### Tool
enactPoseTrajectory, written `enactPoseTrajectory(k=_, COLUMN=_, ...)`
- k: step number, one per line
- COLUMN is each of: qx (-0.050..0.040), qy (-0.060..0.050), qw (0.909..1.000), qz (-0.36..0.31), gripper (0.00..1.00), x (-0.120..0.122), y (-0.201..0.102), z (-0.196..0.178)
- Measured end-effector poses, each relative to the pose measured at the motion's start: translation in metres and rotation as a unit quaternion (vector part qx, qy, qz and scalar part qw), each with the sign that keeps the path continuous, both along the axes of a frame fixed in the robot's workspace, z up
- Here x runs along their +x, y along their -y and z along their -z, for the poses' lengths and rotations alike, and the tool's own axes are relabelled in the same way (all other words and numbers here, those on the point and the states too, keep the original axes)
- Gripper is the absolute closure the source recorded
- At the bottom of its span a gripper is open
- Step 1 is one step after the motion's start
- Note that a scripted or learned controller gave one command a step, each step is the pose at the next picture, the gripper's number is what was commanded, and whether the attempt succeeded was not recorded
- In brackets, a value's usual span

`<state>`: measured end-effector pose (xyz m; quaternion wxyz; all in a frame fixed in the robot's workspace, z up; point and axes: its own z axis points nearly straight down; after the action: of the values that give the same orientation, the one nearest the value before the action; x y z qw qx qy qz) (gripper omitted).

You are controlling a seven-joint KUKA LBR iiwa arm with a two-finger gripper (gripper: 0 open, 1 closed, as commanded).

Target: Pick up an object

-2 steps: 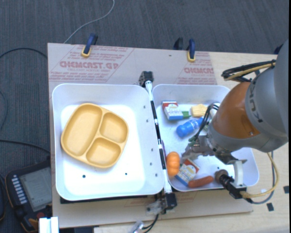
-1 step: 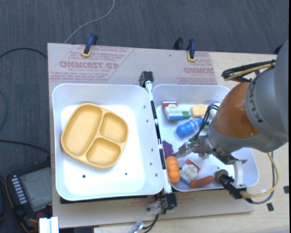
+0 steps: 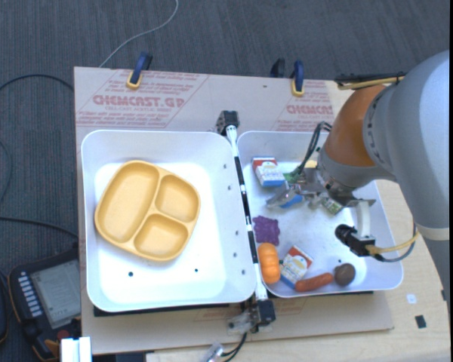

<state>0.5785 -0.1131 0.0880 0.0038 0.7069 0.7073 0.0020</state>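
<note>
Gripper (image 3: 291, 196), low in the right bin (image 3: 385, 277); finger state cannot be told. Just beside it lies a small red-and-white carton (image 3: 268, 171). Nearer the front: purple item (image 3: 266, 228), orange (image 3: 268, 262), second carton (image 3: 295, 265), sausage (image 3: 313, 282). Left bin (image 3: 98, 292) holds a yellow divided plate (image 3: 147, 210).

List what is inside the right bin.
Right bin: small carton, purple piece, orange carrot, second carton, red sausage, brown ball. The arm covers the bin's far right.
</note>
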Motion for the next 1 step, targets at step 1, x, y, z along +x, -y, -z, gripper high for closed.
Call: enactPoseTrajectory(k=1, qx=-0.0005, qy=0.0, qw=1.0, qz=-0.001, gripper=1.0, x=0.0006, y=-0.0003, z=-0.0108)
